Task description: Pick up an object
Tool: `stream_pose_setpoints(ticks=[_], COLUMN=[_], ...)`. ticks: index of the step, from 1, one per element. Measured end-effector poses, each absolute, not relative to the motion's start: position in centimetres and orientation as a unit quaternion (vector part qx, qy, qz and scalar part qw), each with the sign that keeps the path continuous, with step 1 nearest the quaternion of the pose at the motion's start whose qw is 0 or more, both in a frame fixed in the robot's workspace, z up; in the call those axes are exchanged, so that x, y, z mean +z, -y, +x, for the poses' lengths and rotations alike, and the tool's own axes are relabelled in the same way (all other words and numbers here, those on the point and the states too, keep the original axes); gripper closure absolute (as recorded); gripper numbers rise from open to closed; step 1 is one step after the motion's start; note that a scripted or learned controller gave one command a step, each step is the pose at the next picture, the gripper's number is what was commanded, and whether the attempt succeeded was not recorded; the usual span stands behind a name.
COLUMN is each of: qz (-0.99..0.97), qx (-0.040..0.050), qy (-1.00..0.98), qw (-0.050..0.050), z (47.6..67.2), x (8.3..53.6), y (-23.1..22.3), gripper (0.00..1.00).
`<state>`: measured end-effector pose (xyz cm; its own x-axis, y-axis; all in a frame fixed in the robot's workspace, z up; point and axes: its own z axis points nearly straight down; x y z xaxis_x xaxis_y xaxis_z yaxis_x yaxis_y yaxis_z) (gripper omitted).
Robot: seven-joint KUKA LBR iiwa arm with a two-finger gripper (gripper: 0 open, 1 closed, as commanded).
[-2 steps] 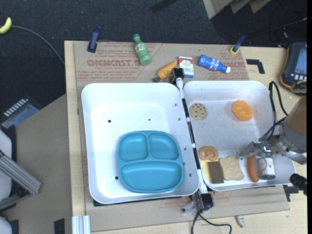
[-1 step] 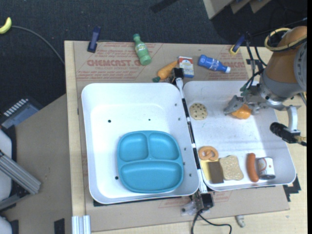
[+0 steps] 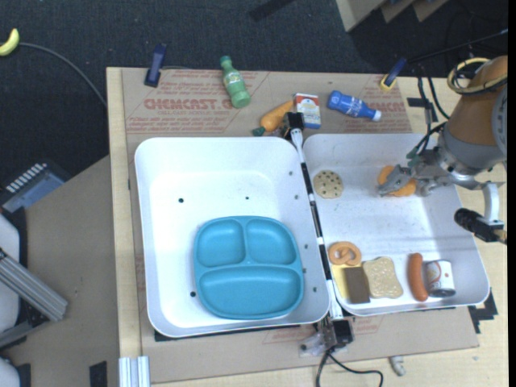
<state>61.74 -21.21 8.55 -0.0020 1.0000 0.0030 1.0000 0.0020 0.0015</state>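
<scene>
Hand (image 3: 397, 184) low in right bin (image 3: 451, 147), at orange item (image 3: 403, 189); finger state cannot be told. Cookie (image 3: 328, 184) left of hand, well apart.

Bench (image 3: 201, 95) bears two white bins (image 3: 161, 176), green bottle (image 3: 235, 83), blue bottle (image 3: 353, 106).

Both white bins (image 3: 161, 216) are viewed from one fixed overhead camera, tilted toward 12 o'clock. The arm (image 3: 476, 127) is seen entering at 3 o'clock.

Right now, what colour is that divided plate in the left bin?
Light blue; the divided plate shows best in the camera view.
</scene>
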Motion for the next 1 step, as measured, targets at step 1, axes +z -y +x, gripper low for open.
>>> stream_pose_setpoints(ticks=[1], qz=[-0.706], qx=[-0.0019], qy=[0.708], qw=[-0.002], z=[65.91], x=[8.56], y=[15.20], gripper=[0.00])
